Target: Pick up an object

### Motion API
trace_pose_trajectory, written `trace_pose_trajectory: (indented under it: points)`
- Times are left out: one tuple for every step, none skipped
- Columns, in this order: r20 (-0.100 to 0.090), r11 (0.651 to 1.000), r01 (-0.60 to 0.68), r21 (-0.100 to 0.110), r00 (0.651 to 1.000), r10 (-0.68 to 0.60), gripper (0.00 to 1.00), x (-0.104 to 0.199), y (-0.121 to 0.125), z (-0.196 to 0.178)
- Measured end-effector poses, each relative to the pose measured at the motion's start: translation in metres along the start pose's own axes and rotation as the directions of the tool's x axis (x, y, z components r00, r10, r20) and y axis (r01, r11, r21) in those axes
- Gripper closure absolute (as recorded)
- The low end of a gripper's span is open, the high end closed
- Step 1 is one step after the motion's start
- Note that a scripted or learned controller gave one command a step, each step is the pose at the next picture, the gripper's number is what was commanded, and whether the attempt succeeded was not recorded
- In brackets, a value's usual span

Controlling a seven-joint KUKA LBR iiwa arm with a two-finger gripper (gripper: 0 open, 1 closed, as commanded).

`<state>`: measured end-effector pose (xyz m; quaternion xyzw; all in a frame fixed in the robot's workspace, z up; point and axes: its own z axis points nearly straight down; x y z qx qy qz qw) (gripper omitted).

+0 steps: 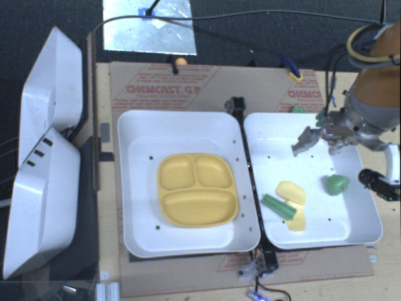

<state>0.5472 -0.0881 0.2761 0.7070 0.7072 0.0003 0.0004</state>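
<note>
My gripper (pixel 321 144) hangs over the upper middle of the right bin (pixel 357 237). Its two grey fingers (pixel 303 142) stand apart, open, with bare white bin floor between them. A small green rounded piece (pixel 336 184) lies below and right of the gripper. Further left sits a yellow lump (pixel 291 192), with a green cylinder (pixel 278 206) touching it on the left. A pale yellow flat piece (pixel 297 221) lies just under them. All of these lie on the bin floor, apart from the gripper.
The left bin (pixel 182 116) holds a yellow divided plate (pixel 198 189). A black divider (pixel 245 162) runs between the bins. A black part (pixel 378 184) juts in at the right bin's edge. A white housing (pixel 44 149) stands at far left.
</note>
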Motion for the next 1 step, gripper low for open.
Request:
trace_pose_trajectory:
  points:
    - [0.000, 1.000, -0.026, -0.002, 1.000, 0.026, 0.00, 0.0106, 0.0175, -0.0243]
